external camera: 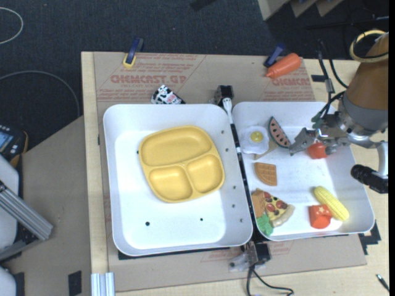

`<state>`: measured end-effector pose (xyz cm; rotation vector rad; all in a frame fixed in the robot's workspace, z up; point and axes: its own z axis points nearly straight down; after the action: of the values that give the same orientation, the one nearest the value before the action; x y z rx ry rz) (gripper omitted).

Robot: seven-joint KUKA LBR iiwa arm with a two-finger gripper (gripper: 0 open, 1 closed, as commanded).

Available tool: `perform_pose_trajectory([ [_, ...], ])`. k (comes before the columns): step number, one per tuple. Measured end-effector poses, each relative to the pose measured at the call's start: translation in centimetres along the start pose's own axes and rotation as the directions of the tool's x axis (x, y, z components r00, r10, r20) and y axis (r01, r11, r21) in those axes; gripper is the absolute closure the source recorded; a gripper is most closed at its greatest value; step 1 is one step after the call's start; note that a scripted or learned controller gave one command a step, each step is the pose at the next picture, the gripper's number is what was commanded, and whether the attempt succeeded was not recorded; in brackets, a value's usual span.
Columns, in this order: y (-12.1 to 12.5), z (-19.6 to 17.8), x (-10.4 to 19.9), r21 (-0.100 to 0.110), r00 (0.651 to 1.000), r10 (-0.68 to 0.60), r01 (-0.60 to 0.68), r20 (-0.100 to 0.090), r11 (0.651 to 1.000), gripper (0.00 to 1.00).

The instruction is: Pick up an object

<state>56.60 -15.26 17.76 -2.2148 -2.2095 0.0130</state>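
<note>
A: Yellow first, nearest us: one plastic corn cob (331,203), beside one red chunky toy piece (319,216) and one pizza slice (272,207) on a green leaf, all in the right white bin (364,211).

B: Further back?

A: One tan waffle piece (266,173), one fried egg (255,137), one watermelon slice (278,132). The left white bin (123,165) carries one yellow divided plate (181,163).

B: The arm?

A: It reaches in from the right; its gripper (316,145) hangs low over a small red piece (317,151) in the right bin, touching it. Fingers spread or pinching, I cannot tell.

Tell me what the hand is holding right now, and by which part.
It cannot be told. The hand sits low in the right bin, right at a small red object, but the view does not show that piece between its grasping parts.
</note>
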Motion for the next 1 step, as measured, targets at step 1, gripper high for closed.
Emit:
perform_pose_trajectory([
  [1, 0.33, -0.75, 0.02, -0.014, 1.000, -0.003, 0.003, 0.003, 1.000, 0.00],
])
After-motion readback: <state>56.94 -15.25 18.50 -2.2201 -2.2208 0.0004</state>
